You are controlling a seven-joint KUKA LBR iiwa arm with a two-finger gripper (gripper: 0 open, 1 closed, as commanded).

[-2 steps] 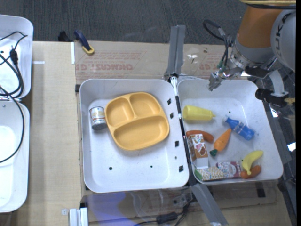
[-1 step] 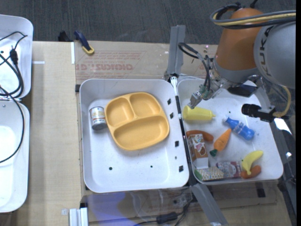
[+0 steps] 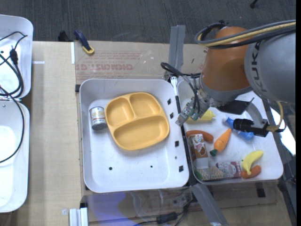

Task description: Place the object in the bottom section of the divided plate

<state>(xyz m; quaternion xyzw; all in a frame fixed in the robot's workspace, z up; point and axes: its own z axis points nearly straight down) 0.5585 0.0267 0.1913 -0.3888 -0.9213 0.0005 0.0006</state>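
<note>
The gripper hangs low over the ridge where the two white bins meet, beneath the orange wrist band. At this slant its tip is a small grey blur. Whether it is open or closed cannot be told, nor whether it has hold of anything.

Well to the camera's left of the gripper, the yellow divided plate lies flat in the left bin. Its two small sections are at the far side, and its large bottom section is towards the near rim. A small tin can stands against the plate's far-left edge, on the side away from the gripper.

Just to the right of the gripper, a small yellow toy lies in the right bin, close to the gripper but not visibly in its grasp. Further right and nearer the camera are a labelled bottle, a carrot and a blue item. Near that bin's front rim lie a flat packet, a banana and a reddish sausage-shaped toy.

Far beyond the gripper, to the left, a blue-and-yellow clamp lies on the bench.
</note>
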